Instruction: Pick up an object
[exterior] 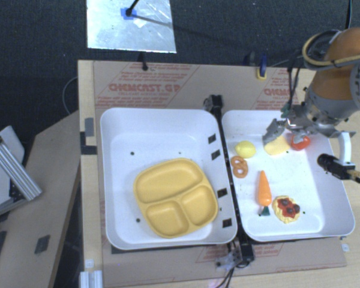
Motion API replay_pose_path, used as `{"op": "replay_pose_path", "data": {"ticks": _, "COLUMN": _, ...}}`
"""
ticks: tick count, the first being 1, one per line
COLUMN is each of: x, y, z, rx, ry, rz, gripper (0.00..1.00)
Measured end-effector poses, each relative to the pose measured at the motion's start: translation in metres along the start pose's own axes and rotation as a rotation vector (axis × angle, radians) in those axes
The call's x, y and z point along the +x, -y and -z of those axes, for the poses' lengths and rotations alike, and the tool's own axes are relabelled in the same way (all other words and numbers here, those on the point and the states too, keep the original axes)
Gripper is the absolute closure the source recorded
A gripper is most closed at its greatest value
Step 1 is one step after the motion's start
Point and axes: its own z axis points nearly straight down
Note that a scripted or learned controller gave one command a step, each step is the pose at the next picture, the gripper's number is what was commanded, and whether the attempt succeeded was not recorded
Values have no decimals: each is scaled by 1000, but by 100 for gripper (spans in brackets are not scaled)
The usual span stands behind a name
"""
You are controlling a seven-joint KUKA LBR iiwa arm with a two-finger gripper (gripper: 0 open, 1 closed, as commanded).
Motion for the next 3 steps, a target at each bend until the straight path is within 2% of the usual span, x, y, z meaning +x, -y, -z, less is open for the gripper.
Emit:
{"op": "replay_pose_path", "data": {"ticks": 1, "x": 0, "y": -3, "z": 8, "rx": -13, "ry": 1, "rz": 2, "gripper": 0}}
{"op": "replay_pose_path", "data": {"ticks": 2, "x": -6, "y": -5, "z": -36, "rx": -10, "ry": 1, "rz": 0, "gripper": 0}}
{"op": "replay_pose_path", "data": {"ticks": 3, "x": -11, "y": -9, "z": -97, "rx": -11, "ry": 1, "rz": 0, "gripper": 0}}
